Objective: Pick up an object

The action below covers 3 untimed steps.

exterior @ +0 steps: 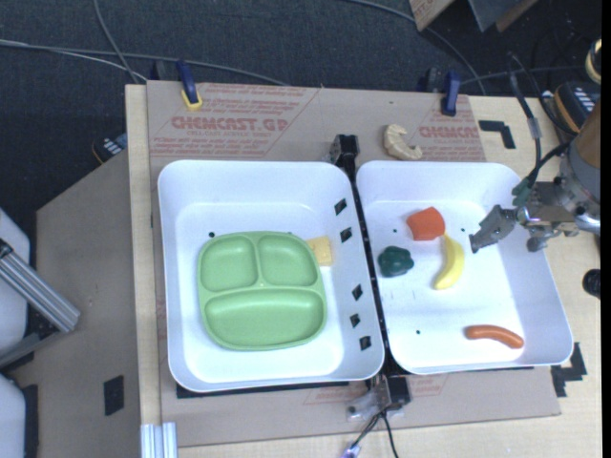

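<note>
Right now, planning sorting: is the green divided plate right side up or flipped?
Right side up: the green divided plate shows three hollow compartments facing upward.

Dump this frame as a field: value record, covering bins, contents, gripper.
left bin: green divided plate, small yellow block touching the plate's upper right edge
right bin: orange-red block, dark green item, banana, orange sausage
outside bins: beige item on the board above the right bin
gripper: over the right bin's upper right part, right of the banana, nothing seen between its fingers
arm: enters from the right
pick status: not yet done
</note>
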Each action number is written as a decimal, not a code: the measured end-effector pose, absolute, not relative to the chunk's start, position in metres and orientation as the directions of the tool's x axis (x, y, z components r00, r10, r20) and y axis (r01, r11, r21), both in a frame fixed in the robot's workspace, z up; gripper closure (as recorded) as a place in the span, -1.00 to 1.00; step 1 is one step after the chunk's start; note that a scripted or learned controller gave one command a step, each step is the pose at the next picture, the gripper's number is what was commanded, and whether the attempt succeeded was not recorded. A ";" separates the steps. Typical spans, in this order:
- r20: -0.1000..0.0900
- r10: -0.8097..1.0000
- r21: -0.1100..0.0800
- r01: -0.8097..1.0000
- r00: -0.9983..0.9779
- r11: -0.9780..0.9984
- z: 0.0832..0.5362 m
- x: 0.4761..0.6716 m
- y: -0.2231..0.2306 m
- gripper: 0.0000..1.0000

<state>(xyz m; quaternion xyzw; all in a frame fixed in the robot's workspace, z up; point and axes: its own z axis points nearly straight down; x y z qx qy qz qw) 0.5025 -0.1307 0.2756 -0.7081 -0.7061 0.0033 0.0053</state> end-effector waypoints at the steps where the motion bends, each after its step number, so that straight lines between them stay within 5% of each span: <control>1: 0.001 1.000 -0.001 1.000 0.000 0.000 0.281 0.504 -0.130 -1.00; 3: 0.003 1.000 -0.007 1.000 0.000 0.000 0.184 0.509 -0.133 -1.00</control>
